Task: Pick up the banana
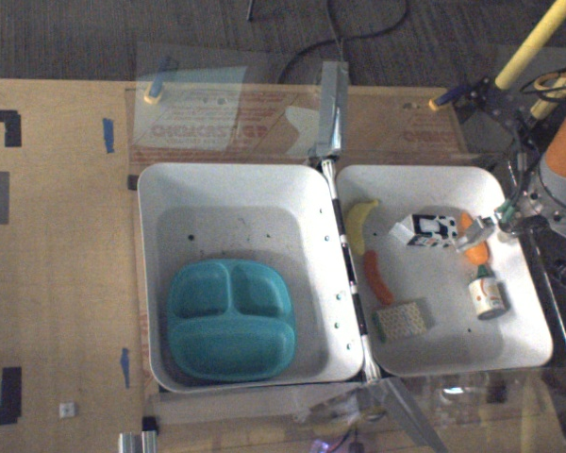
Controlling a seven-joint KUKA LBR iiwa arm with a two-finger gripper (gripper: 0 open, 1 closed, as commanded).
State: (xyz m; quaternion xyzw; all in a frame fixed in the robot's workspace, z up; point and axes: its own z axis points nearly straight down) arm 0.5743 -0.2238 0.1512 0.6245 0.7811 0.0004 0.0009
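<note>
Claw (491, 226) sits at the right bin's (453, 347) right edge, over an orange thing (474, 245); view's too coarse there, so we can't tell if it's open or closed. Banana (360, 225) lies well left of it, against that bin's left wall, above the carrot (377, 277). We should cross over the carton (432, 230), then descend along the banana's middle.
</note>
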